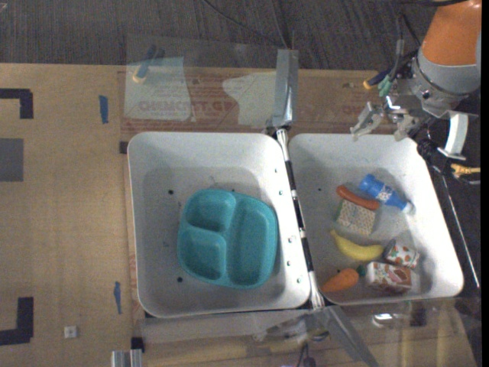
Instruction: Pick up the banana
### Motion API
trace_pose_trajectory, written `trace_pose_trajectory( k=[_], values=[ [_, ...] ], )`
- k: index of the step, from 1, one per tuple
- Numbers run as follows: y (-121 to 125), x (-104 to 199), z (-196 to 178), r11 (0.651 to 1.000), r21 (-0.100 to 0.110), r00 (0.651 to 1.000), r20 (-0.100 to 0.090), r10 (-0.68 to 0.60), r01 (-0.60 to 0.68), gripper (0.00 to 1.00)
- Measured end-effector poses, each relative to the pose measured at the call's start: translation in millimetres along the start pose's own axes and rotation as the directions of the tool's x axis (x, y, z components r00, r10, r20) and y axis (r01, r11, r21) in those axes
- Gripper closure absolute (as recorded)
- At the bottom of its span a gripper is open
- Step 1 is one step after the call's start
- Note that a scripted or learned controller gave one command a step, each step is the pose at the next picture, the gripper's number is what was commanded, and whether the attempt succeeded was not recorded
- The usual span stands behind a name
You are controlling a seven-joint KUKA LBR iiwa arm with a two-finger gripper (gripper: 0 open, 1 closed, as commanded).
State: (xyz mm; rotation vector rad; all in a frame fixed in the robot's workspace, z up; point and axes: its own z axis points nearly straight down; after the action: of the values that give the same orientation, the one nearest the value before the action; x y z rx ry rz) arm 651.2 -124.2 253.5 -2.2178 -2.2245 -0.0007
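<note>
The yellow banana (356,246) lies in the right bin (321,167), near its middle front, between a patterned block and a carrot. My gripper (380,123) hangs over the bin's far edge, well above and behind the banana. Its two fingers are spread apart with nothing between them.
The right bin also holds a blue bottle (384,193), a red sausage (357,197), a patterned block (356,217), a carrot (341,280) and two printed cartons (390,276). A teal divided plate (228,238) lies in the left bin (153,167).
</note>
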Motion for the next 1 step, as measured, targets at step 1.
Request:
trace_pose_trajectory(
  k=[1],
  values=[
    [-73.3, -36.0, 52.7, 0.985, 0.002, 0.985, 0.000, 0.171, -0.171, 0.00]
  ],
)
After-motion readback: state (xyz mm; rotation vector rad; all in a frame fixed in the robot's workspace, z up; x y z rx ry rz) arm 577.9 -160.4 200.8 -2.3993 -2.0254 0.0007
